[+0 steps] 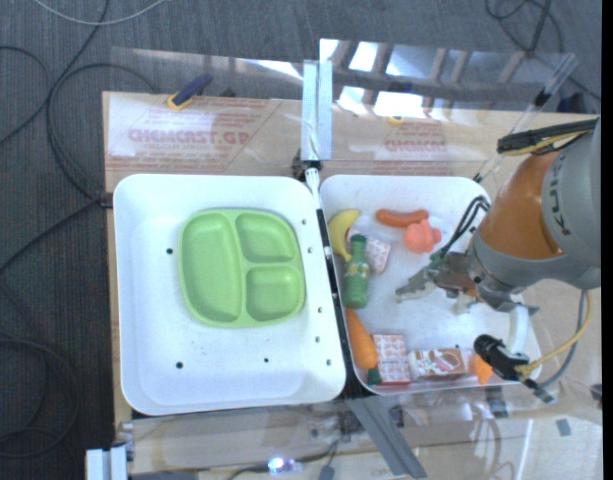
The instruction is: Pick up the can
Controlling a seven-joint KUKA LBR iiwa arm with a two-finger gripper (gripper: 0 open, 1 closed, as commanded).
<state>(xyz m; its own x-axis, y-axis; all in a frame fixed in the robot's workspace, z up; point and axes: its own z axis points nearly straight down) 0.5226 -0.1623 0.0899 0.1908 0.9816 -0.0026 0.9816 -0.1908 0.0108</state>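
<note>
The arm (546,218) reaches in from the right over the right-hand bin (456,193), and its jaws (426,280) hang low over the bare white floor in the middle of that bin. They appear spread apart with nothing between them, though the metal parts are small and partly lost against the white, so how wide they stand is hard to judge. Around them lie a banana (343,230), a green bottle (357,271) just beside it, a small white packet (377,256) touching the bottle, an orange sausage-shaped piece (401,216) and a coral-pink lump (421,236) near the far wall, a carrot (360,340) along the left wall, and a red-and-white carton (390,358) next to a brown-and-white packet (437,364) at the near wall. The left-hand bin (136,298) carries a green divided plate (243,268). No object reads clearly as a can; the packet by the bottle or the brown-and-white one at the near wall may be it, but I cannot tell which. This looks like the approach step, with no grasp made yet. The next move calls for carrying the jaws across to the can, centring them over it and lowering before closing, without nudging neighbours.
</note>
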